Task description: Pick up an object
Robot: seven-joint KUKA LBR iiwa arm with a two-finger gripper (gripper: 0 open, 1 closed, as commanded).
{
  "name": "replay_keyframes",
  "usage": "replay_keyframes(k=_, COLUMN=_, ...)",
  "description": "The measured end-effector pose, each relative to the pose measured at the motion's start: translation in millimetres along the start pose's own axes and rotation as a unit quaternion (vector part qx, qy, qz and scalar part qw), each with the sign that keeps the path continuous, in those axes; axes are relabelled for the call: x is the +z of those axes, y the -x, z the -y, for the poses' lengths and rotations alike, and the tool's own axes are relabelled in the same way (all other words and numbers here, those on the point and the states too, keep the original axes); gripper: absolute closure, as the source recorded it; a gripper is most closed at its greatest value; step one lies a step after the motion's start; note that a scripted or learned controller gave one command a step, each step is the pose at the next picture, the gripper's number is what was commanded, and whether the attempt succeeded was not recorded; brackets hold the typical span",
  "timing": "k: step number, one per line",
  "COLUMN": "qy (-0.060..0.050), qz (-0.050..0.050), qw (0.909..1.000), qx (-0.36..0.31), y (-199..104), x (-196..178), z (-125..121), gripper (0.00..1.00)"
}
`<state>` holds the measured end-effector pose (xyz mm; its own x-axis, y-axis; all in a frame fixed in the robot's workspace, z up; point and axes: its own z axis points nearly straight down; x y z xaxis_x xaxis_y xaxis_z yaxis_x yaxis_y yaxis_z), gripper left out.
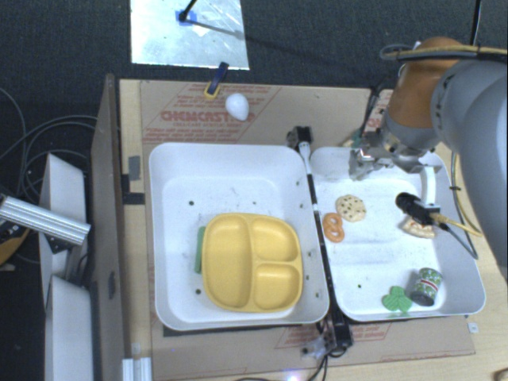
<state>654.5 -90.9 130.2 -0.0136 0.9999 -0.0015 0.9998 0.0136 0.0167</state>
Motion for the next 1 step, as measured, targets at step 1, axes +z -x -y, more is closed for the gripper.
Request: replay_keyframes(k=1, qy=0.002, qz=0.000, qw=1.0000, qx=-0.001, y=0.0, x=-11.0, z=-1.2, gripper=1.00)
